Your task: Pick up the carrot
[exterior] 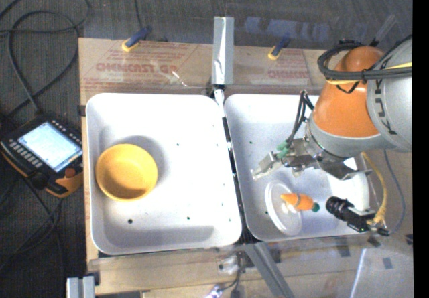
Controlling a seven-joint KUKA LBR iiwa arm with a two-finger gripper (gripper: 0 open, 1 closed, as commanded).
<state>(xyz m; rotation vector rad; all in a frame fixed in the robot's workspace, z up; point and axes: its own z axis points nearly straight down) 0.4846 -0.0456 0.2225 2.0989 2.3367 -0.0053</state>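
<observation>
Two shallow white bins are shown side by side on the bench. The carrot (299, 202) is seen in the right bin (251, 122), near its front edge, lying on a small white plate (276, 213) with its green end pointing right. A yellow bowl (127, 171) is seen in the left bin (161, 116). The gripper (278, 159) is held just beyond the plate, apart from the carrot and gripping nothing; whether it is open or closed cannot be told from this view. For a sound grasp, the gripper is judged best brought directly over the carrot's middle, aligned across its narrow width, and lowered until the carrot lies between its two sides, so that the plate rim is not caught.
</observation>
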